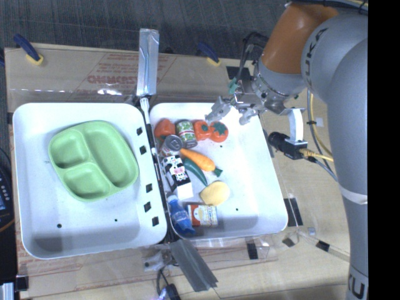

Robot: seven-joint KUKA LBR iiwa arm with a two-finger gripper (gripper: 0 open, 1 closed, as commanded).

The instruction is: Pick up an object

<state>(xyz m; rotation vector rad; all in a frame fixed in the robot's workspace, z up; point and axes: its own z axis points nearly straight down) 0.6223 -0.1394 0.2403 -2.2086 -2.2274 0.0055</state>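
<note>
Arm (325,61): reaching in from right, wrist angled down-left.
Gripper (232,112): fingers spread, nothing between them (poised above toy tomato (215,131)).

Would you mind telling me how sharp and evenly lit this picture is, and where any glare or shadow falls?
Camera view: soft throughout, so labels on the cans cannot be read; the pincer looks slightly smeared; bright glare washes the left bin and right bin; a grey shadow lies in the left bin's near corner; the green tray is evenly lit.
</note>
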